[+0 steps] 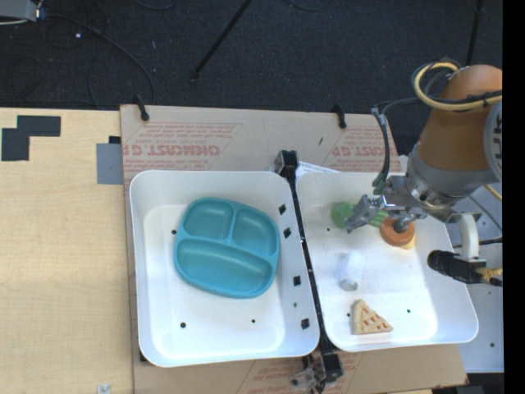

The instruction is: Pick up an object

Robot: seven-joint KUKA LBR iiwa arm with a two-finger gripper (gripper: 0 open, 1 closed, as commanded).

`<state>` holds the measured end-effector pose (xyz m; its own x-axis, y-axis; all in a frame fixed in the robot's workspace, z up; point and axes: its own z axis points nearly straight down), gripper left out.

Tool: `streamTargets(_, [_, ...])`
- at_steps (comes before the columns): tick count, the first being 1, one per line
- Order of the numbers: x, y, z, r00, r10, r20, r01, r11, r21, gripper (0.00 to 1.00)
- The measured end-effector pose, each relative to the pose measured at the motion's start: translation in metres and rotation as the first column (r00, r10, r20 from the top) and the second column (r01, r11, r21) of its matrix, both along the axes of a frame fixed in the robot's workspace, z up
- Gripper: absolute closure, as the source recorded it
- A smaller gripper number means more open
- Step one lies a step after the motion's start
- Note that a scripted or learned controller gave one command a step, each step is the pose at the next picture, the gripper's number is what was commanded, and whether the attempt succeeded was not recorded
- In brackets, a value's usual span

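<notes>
Altogether two bins [164, 335], one plate [227, 247].

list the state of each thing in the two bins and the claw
blue plate: lies flat in the left bin, right side up, nothing on it
green toy: lies in the right bin, at the tip of the claw
claw: low over the right bin, by the green toy
orange toy: sits under the arm
clear cup: lies on its side mid-bin
waffle wedge: lies flat near the front
</notes>
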<state>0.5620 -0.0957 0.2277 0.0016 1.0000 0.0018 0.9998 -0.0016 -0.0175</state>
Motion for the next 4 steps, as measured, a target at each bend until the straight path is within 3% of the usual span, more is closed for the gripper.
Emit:
streamTargets(1, [0.002,0.000,0.007,1.000,0.002,0.013,-0.002,1.000,-0.001,0.00])
streamTargets(3, [0.013,0.008,-0.091,1.000,0.001,0.009,-0.001,1.000,0.000,0.00])
streamTargets(4, [0.016,0.008,-0.137,1.000,0.002,0.020,-0.002,1.000,-0.003,0.00])
